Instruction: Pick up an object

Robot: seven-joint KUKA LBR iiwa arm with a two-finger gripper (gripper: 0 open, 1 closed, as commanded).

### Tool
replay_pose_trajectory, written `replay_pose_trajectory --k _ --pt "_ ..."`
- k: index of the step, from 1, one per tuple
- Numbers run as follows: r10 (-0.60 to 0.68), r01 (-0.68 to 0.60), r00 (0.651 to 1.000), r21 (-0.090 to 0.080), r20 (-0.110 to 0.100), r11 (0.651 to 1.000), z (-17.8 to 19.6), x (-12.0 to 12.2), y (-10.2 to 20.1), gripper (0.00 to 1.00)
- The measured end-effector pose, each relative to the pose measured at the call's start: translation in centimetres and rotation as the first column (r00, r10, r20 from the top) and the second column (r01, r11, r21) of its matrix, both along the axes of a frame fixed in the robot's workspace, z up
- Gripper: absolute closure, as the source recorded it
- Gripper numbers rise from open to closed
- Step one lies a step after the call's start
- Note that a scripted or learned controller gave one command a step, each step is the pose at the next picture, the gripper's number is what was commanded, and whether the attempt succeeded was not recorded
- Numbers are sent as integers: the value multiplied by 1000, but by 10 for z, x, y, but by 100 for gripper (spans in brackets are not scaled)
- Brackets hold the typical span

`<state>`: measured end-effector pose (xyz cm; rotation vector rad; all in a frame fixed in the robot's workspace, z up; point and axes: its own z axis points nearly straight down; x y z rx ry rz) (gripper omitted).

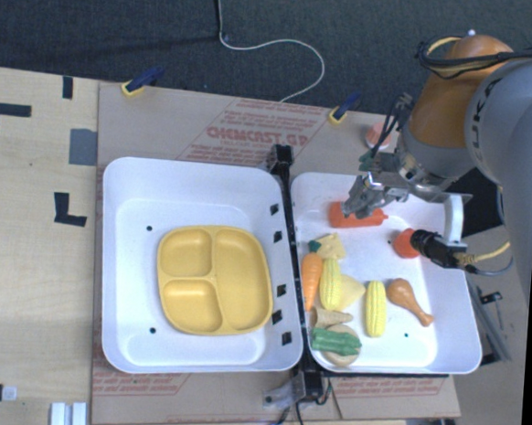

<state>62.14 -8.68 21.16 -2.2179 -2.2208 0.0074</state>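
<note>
Camera view: the desk (24, 261) carries a brown cardboard sheet (245, 132), and two white bins stand on it side by side. The left bin (126, 242) holds a yellow plate (213, 279) with three compartments, lying flat near the middle of the bin.

The right bin (439, 344) holds several toy foods. A flat red block (359, 219) lies in its far left part. The arm reaches in from the right, and the gripper (368, 201) is down directly over this block, at its top or touching it. From this angle I cannot tell how far the gripper is open, or whether it has hold of the block.

To the right of the block, apart from it, lies a small red round piece (404, 244). Nearer, along the left wall of the bin, lies a carrot (310, 279), and just beside it a corn cob (331, 282). A second corn cob (375, 308) lies further right, next to a chicken leg (409, 300). A green piece (333, 341) lies at the near left corner.
</note>
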Motion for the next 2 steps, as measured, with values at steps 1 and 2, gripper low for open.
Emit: replay_pose_trajectory --k 1,2 --pt "1 -1 1000 1 2 1000 21 1 1 100" --pt "0 0 1000 0 0 1000 8 -12 2 100"
